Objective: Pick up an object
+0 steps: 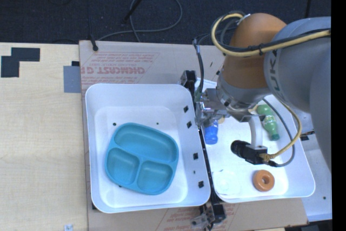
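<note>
My gripper hangs over the left edge of the right bin, under the orange wrist band. A small blue object sits directly beneath it, touching or nearly touching the gripper's tip; whether it is gripped I cannot tell. A green object lies to the right of the gripper, partly hidden by the arm. An orange ring-shaped donut rests near the right bin's front.
The left bin holds a blue divided plate. The wall between the two bins runs right beside the gripper. Bare white floor shows in the right bin's front left part.
</note>
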Action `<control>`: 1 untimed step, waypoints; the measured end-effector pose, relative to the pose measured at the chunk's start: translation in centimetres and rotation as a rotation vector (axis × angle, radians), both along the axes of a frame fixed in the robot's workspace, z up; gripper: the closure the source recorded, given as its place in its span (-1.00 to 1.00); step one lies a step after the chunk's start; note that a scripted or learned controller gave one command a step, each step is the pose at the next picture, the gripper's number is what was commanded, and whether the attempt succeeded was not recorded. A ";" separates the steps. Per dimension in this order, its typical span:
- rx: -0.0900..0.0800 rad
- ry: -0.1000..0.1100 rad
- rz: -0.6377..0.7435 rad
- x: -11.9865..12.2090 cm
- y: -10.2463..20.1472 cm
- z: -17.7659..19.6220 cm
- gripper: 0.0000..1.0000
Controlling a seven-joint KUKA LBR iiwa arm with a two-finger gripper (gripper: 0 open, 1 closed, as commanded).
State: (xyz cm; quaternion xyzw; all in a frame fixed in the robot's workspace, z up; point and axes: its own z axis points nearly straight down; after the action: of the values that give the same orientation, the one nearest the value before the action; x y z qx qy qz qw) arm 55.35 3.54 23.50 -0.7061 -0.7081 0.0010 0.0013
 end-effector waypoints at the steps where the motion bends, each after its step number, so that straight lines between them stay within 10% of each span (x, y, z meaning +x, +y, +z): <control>1: -0.001 0.000 0.000 1.9 4.3 -1.3 1.00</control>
State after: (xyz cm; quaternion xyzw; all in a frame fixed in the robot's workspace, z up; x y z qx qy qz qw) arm 57.23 7.88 22.23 -0.7060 -0.7082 0.0011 0.0010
